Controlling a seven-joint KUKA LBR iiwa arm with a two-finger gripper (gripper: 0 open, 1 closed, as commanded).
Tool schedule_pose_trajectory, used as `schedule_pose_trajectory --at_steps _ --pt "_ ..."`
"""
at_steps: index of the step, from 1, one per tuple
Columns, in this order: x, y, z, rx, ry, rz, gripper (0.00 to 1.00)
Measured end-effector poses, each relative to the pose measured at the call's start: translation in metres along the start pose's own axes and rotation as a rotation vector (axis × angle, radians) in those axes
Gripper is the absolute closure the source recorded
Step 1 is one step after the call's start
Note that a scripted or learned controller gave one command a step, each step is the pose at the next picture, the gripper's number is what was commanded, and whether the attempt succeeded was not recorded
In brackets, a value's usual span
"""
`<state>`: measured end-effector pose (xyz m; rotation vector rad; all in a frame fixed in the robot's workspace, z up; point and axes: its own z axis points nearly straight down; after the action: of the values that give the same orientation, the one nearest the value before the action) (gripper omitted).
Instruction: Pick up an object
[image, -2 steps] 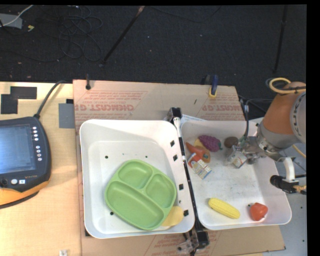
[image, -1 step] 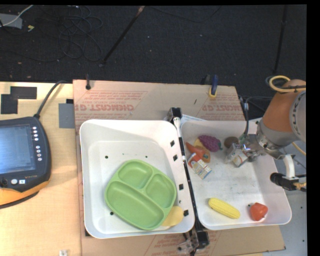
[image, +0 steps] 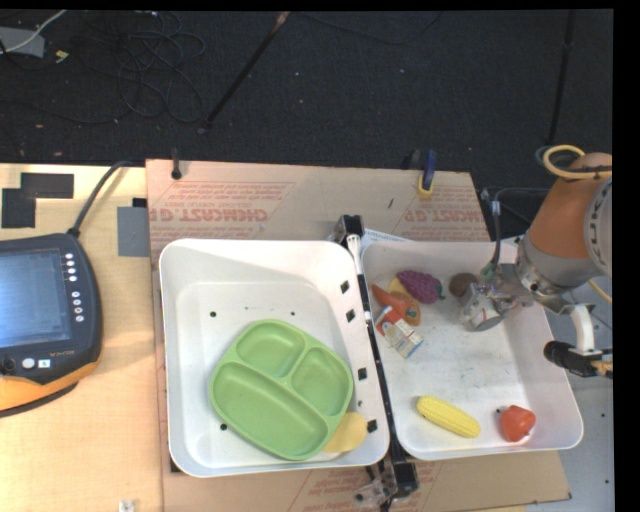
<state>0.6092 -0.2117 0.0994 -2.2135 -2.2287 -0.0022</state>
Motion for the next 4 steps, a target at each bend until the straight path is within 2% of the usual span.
schedule_pose_trajectory --at_steps 1,2,3,4 --pt "0.0 0.0 0.0 0.001 0.0 -0.001 0.0" --pt "-0.001 -0.001 0.012 0.003 -0.001 0.001 0.0" --pt "-0.001 -0.015 0.011 0.002 -0.001 0.006 0.0" --pt "0.05 0.037 0.012 0.001 0.001 0.002 0.0"
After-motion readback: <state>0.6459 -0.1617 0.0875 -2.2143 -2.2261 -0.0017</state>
